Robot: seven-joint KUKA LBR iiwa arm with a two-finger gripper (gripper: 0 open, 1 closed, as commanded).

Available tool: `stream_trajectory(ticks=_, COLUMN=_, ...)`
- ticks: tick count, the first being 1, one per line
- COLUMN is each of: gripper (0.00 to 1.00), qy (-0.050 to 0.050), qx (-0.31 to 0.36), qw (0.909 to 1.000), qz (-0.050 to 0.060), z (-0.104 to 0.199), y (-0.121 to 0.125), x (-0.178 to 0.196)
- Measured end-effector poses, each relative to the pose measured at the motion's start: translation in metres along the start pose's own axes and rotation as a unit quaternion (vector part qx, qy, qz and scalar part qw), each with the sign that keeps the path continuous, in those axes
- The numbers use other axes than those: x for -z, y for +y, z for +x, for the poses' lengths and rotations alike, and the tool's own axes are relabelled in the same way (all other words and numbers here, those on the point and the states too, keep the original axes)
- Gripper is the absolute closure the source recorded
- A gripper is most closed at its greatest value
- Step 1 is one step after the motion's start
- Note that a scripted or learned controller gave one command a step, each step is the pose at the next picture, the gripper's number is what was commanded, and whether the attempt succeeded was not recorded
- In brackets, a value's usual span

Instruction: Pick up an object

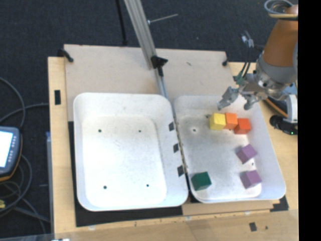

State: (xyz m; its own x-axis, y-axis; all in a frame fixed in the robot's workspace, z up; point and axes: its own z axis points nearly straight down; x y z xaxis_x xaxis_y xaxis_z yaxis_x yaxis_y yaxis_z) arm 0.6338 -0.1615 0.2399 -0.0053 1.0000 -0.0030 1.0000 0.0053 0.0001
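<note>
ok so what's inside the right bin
The right bin holds a yellow block, an orange block, a red-orange block, two purple blocks and a green block. Nothing visibly covers them.

In the right bin: yellow and two orange cubes touching far; two purple blocks right; green cube near-left.

We've got just one fixed camera up above the bench, looking down at a slant from a fair way off. It takes in both white bins side by side, and the arm pokes in from the frame's right.
</note>
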Motion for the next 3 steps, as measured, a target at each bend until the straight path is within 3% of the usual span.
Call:
stream_trajectory(ticks=1, gripper=0.00, qy=0.001, qx=-0.001, qw=1.0000, qz=0.003, z=0.000, y=0.031, x=-0.101)
stream_trajectory(ticks=2, gripper=0.00, qy=-0.001, qx=-0.002, qw=1.0000, qz=-0.008, z=0.006, y=0.043, x=-0.119)
stream_trajectory(ticks=3, gripper=0.00, qy=0.000, qx=0.000, qw=1.0000, qz=-0.001, z=0.048, y=0.005, x=-0.142)
